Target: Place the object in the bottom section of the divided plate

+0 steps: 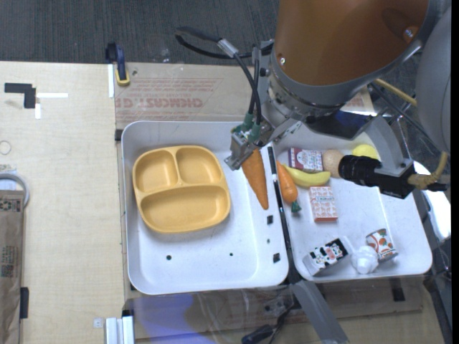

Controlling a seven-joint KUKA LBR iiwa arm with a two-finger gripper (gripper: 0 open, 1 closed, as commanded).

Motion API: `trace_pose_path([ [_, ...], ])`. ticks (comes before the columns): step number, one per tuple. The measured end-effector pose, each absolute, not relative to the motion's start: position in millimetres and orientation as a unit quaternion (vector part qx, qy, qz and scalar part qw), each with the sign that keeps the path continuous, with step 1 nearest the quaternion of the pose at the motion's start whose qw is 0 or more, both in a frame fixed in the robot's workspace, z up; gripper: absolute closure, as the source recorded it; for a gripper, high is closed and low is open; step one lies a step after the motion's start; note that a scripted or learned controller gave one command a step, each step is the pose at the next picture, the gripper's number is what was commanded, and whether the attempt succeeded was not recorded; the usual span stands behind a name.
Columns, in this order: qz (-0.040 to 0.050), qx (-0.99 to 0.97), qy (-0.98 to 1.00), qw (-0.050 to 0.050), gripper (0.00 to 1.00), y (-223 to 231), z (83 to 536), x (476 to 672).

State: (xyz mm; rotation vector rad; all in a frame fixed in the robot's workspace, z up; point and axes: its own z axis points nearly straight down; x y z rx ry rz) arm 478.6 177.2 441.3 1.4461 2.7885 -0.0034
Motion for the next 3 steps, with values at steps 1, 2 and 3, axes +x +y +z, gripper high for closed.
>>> trace_pose_path([
  [1, -0.0009, 0.356, 0.935, 0.0, 1.0, 122.7, 316.2, 478.5],
  [2, -0.0011, 0.316, 0.949, 0.0, 1.0, 221.3, 308.9, 507.4],
  [3, -0.0011, 0.316, 0.949, 0.0, 0.0, 221.0, 309.0, 507.6],
])
